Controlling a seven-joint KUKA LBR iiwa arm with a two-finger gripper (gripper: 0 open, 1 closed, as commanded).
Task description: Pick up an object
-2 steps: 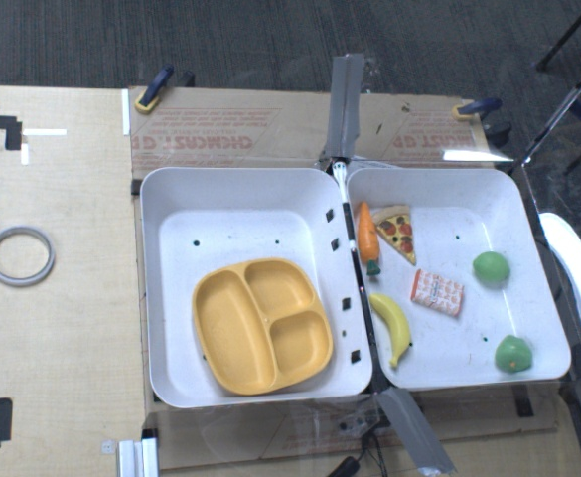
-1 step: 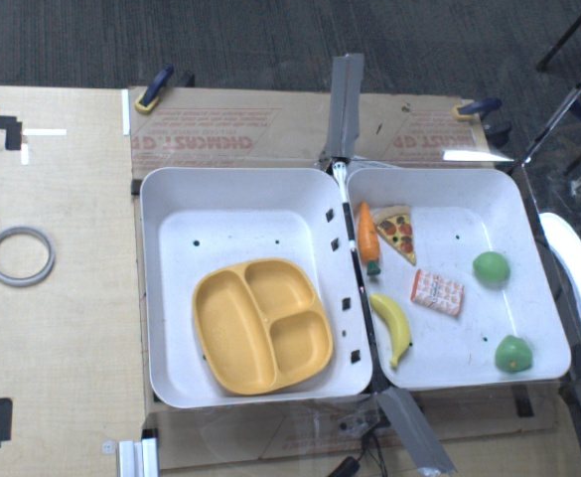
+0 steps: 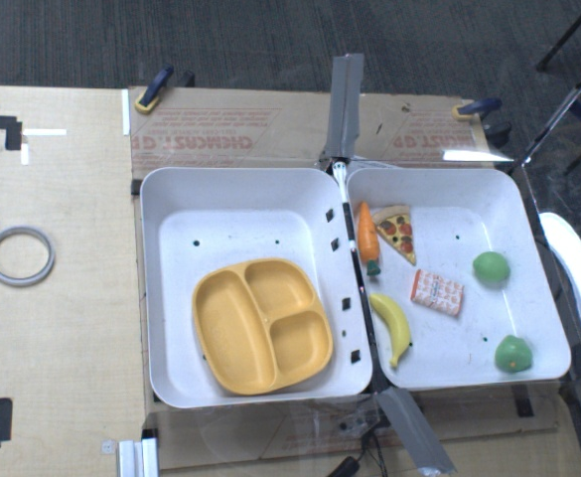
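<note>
The right bin [image 3: 469,189] holds several toy foods. An orange carrot [image 3: 366,235] lies along its left wall, with a pizza slice [image 3: 398,233] just beside it. A red-and-white checked packet [image 3: 437,292] rests near the middle, and a yellow banana [image 3: 393,328] lies at the front left. A round green fruit [image 3: 490,267] sits toward the right wall, and a second green fruit [image 3: 513,354] is in the front right corner. In the left bin [image 3: 171,207], a yellow divided plate [image 3: 260,324] lies flat.
A grey tape roll [image 3: 19,255] lies on the wooden bench to the left. Blue-and-yellow clamps [image 3: 154,89] [image 3: 474,108] hold cardboard behind the bins. A white curved shape [image 3: 574,251] sits just outside the right bin's right wall.
</note>
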